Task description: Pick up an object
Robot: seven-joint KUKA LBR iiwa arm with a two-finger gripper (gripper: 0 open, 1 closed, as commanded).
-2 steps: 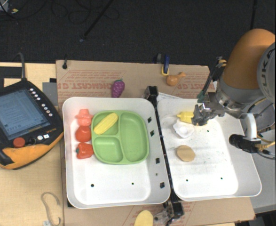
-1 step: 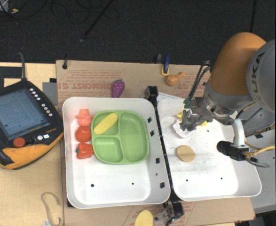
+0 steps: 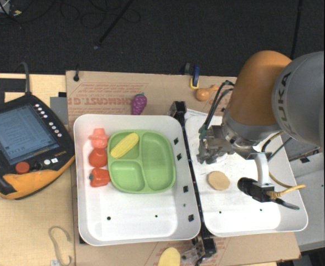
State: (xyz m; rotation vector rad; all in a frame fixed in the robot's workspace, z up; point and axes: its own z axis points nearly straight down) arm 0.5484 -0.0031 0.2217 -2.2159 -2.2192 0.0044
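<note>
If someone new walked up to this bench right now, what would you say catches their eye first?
Most likely the big grey arm with its orange band, leaning in from the right over the right white bin, above a tan round potato-like piece. Next, the bright green divided plastic plate in the left white bin, with a yellow toy corn cob in its upper-left compartment.

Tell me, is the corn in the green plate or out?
In. The corn lies in the green plate's top-left compartment, inside the left bin.
</note>
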